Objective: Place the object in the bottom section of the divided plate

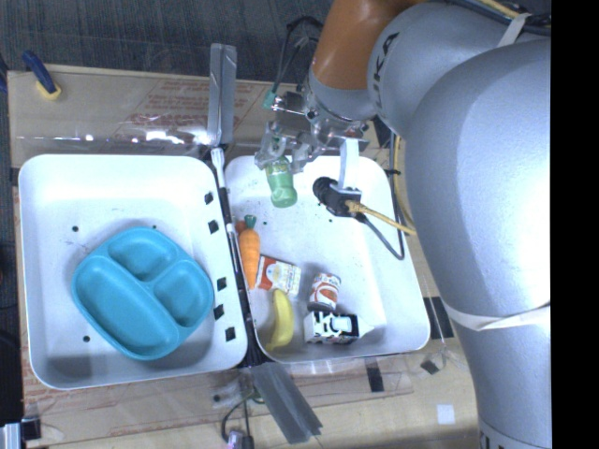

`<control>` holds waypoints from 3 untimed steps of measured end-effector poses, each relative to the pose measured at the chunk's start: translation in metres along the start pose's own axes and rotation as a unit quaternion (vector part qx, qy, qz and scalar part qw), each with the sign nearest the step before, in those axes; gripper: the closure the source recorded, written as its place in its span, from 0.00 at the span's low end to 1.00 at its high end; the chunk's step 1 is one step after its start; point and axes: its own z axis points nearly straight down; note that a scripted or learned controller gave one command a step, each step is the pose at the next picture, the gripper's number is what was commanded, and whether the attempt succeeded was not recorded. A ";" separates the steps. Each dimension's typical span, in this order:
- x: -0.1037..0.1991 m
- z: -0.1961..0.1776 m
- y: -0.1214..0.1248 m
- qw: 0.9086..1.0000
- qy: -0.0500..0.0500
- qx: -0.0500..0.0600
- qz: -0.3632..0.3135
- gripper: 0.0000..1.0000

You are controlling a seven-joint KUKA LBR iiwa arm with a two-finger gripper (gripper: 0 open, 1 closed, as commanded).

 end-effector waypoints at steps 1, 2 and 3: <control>0.016 0.045 -0.014 0.998 0.000 -0.001 -0.062 1.00; 0.073 0.046 -0.052 1.000 -0.001 0.000 -0.011 1.00; 0.140 0.061 -0.104 0.999 -0.001 0.000 0.035 1.00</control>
